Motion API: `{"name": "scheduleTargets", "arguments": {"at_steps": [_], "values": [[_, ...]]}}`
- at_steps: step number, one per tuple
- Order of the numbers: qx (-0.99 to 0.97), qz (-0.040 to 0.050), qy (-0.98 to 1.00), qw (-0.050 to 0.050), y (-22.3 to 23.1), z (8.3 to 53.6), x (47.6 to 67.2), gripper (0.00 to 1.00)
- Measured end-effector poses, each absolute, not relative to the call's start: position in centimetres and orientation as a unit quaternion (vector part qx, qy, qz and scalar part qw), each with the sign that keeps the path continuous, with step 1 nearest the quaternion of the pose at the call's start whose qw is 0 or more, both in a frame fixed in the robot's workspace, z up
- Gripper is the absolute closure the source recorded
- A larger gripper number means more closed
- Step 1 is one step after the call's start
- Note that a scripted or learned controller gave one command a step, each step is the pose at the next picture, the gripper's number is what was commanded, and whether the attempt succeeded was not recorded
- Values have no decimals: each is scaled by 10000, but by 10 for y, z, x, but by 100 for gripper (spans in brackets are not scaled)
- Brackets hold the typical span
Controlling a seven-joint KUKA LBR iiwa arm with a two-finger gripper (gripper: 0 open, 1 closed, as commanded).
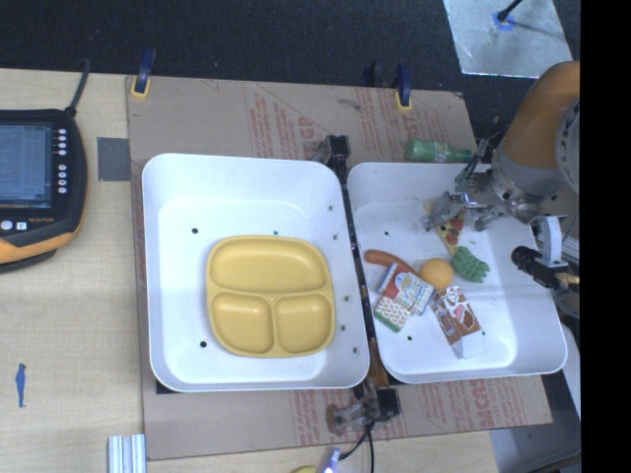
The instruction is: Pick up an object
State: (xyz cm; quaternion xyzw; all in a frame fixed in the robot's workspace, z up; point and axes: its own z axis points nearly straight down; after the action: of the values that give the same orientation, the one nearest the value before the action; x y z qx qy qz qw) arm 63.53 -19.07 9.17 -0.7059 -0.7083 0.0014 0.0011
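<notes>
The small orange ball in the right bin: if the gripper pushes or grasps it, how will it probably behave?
The orange ball looks round and smooth, so it would likely roll when pushed and may slip from a pinch. It lies close beside the sausage and a small carton, which might stop it rolling left. It appears small, so probably light.

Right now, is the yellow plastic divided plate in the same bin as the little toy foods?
No, the yellow divided plate lies alone in the left white bin; the toy foods are in the right bin.
</notes>
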Motion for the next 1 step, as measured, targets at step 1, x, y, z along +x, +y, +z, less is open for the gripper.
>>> {"name": "scheduleTargets", "arguments": {"at_steps": [1], "values": [[-7057,20,-7085,21,-191,102,635,100]]}}
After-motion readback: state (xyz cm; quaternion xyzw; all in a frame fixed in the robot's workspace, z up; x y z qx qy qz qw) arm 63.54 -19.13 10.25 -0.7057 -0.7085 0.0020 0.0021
